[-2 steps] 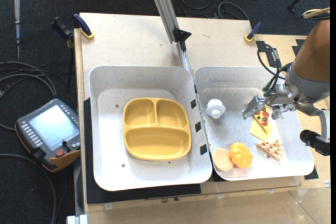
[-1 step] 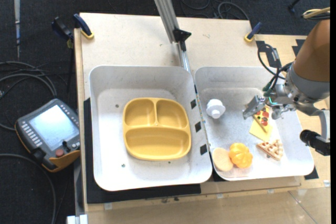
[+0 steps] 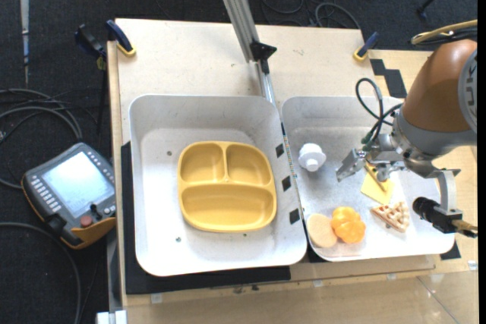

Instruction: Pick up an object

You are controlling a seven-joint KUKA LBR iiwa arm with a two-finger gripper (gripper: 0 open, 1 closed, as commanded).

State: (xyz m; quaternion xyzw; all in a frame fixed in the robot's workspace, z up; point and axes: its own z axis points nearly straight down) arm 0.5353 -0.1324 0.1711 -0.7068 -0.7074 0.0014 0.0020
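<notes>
Gripper: hangs low over the right-hand bin, on the grey arm with its orange band, which enters from the right. Two metal fingers slant down and to the left; they appear parted with nothing between them, though the slant of the view makes the width of the gap hard to judge.

Yellow wedge: a flat cheese-like piece lying just beside and below the fingers, partly under the wrist housing; whether it touches them cannot be told.

White cup: small and round, to the gripper's left, near but apart from it.

Waffle piece: tan and gridded, below the gripper, just past the wedge.

Orange object: rounded, below and slightly left of the gripper, near the bin's front wall.

Pale round item: flat and beige, touching the orange object on its left side.

Left-hand bin: well to the gripper's left, holding a yellow divided plate with three compartments, lying flat.
</notes>
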